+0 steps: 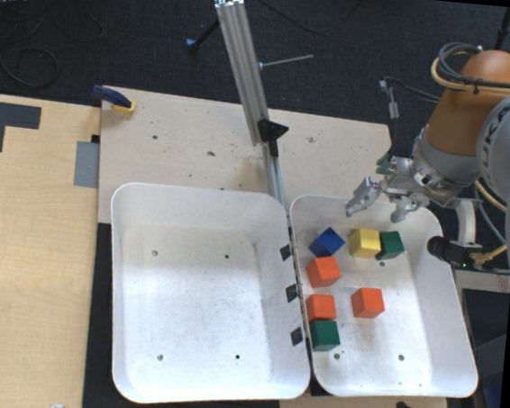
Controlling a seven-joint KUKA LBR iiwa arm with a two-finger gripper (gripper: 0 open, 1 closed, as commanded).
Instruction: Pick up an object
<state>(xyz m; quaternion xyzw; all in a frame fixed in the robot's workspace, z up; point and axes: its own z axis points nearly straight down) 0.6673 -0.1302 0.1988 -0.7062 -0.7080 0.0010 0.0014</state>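
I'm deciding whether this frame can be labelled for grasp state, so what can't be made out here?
- Hand, camera view: too small and blurred to tell whether anything is between its parts.
- Green block: partly covered by the yellow block beside it.
- Lower green block: sits against the right bin's left wall, so its contact with the orange block above is unclear.

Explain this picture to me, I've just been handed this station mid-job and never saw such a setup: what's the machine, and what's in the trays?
One camera looks down at a slant on a bench. The grey arm with an orange band is the robot, reaching in from the right. Its gripper hangs over the far edge of the right bin, with nothing visibly held. In that bin lie seven blocks: a blue block, a yellow block touching a green block, three orange blocks, and another green one. The left bin sits beside it.
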